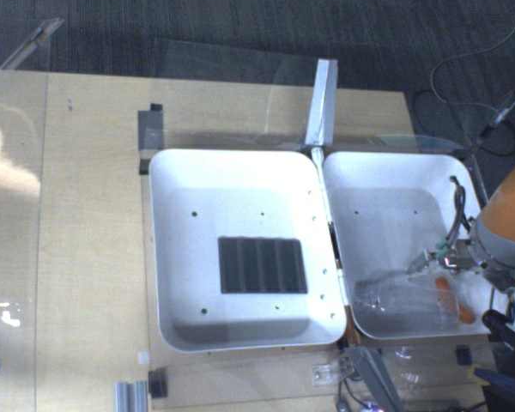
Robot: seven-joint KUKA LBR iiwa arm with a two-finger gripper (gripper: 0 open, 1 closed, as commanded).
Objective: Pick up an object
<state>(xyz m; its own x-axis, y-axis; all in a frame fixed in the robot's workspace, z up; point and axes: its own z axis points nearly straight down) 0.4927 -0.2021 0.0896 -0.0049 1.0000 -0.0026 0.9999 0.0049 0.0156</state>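
A dark grey ridged rectangular block [262, 264] lies flat in the middle of the left bin [180, 230]. In the right bin [386, 187], a clear plastic container [393, 297] lies on its side near the front wall. An orange-red object [447, 288] rests just right of it, partly blurred. My gripper [440, 261] reaches into the right bin's right side, low over the floor, right above the orange-red object and the clear container's right end. Nothing can be made out between its tips.
The arm's orange band [511, 213] and grey wrist overhang the right bin's right wall. A black cable [457, 200] hangs by the wrist. A metal post [323, 101] stands behind the divide between the bins. Clamps and cables crowd the bench's front edge [369, 384].
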